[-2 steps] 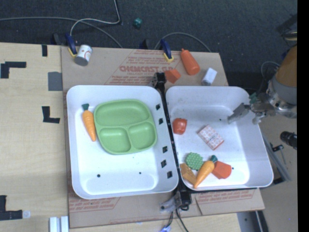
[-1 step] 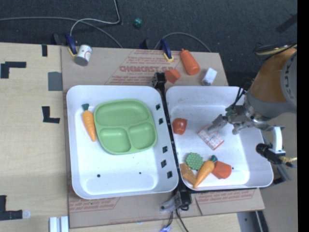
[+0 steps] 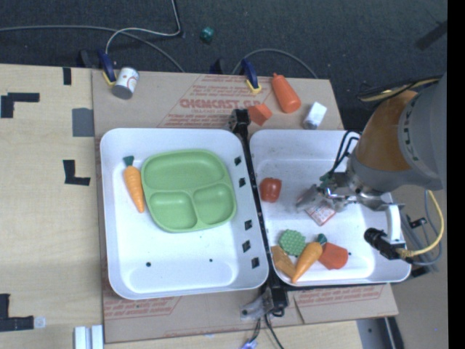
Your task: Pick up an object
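My gripper (image 3: 325, 197) hangs low in the right bin (image 3: 290, 145), near its middle. A small pink-and-white packet (image 3: 320, 214) lies right under it, touching or nearly touching it. A red tomato (image 3: 270, 189) sits to the gripper's left. Along the bin's near edge lie a green knobbly piece (image 3: 293, 241), a carrot (image 3: 306, 259), a red piece (image 3: 335, 256) and a brown piece (image 3: 282, 262). The grey arm with its orange band (image 3: 385, 140) comes in from the right.
The left bin (image 3: 116, 217) holds a green divided plate (image 3: 189, 189) and a second carrot (image 3: 133, 184). On the cardboard behind the bins lie an orange bottle (image 3: 285, 93), a white cube (image 3: 314, 115), an orange block (image 3: 259, 113) and a small can (image 3: 125, 82).
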Tool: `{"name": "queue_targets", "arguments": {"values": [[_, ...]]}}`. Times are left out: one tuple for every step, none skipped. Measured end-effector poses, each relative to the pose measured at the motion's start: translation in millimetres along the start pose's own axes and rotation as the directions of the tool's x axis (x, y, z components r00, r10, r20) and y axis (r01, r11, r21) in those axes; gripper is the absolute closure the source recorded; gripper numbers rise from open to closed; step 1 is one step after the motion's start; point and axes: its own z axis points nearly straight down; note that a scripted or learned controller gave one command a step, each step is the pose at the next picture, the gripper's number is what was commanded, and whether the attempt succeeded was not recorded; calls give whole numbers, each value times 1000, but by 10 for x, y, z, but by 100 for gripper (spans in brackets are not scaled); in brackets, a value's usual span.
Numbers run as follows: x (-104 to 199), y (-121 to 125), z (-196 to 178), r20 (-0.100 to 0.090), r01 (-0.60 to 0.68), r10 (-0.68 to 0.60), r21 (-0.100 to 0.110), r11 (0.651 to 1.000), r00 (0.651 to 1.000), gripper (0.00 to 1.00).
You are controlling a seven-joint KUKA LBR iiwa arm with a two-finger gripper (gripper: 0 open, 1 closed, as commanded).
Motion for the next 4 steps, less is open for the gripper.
{"name": "queue_targets", "arguments": {"values": [[-291,-154,152,-2,1,-1,0,1000,1000,0],[-64,-2,153,-1,1,-1,0,1000,1000,0],[-64,1,56,0,2,-2,-1,1000,1000,100],[945,-415,-828,-5,3,-3,5,1000,1000,100]]}}
